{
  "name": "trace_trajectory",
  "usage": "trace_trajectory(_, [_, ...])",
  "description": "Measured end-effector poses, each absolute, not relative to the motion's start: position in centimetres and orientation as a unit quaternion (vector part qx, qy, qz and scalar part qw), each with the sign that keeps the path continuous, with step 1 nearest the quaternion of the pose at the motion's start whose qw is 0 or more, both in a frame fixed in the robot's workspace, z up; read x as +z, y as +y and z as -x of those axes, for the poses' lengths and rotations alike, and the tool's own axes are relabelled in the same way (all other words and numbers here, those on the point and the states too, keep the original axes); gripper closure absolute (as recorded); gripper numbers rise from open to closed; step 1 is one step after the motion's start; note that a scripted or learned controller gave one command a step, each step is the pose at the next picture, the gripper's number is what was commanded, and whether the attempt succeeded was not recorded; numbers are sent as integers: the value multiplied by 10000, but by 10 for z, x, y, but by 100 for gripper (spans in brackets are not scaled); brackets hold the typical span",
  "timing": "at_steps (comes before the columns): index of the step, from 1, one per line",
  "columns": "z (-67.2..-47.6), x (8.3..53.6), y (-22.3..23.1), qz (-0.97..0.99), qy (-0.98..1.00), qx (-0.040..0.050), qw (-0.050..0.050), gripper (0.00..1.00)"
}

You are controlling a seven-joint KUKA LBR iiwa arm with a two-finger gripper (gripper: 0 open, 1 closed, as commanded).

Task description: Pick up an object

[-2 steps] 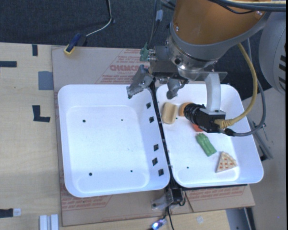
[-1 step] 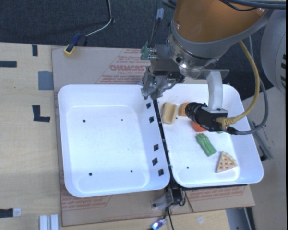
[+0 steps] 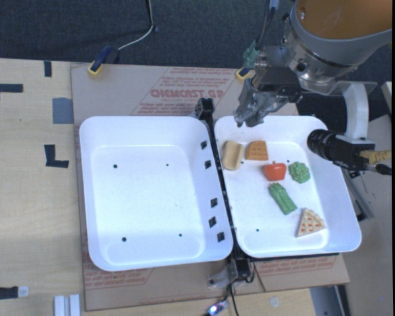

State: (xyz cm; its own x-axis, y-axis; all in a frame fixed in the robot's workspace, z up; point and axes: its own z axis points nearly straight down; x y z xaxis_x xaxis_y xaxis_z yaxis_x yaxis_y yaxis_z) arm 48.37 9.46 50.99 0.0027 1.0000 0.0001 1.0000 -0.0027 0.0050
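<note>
Red lettering is printed on the brown cardboard sheet (image 3: pixel 178 94) under the bins; it lies reversed from this angle and is too faint to make out for certain. Two white bins sit side by side on the worktop (image 3: pixel 26 176): the left bin (image 3: pixel 95 133) and the right bin (image 3: pixel 339 196), joined by a black divider strip (image 3: pixel 214 176). Six toy foods lie in the right bin (one of each): a pale bread roll (image 3: pixel 232 155), an orange waffle square (image 3: pixel 256 151) just beside it, a red tomato (image 3: pixel 274 171), a green broccoli floret (image 3: pixel 299 172), a green cucumber-like piece (image 3: pixel 282 198) and a triangular waffle wedge (image 3: pixel 309 223) near the front corner. The pincer (image 3: pixel 248 116) hangs above the bin's far edge, over the roll and waffle square; whether it is wide or narrow I cannot tell, and nothing shows between its tips
</note>
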Motion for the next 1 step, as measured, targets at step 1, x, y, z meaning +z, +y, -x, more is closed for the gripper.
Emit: trace_trajectory(1, [-484,507,97,-7068,7074,-3,0,0])
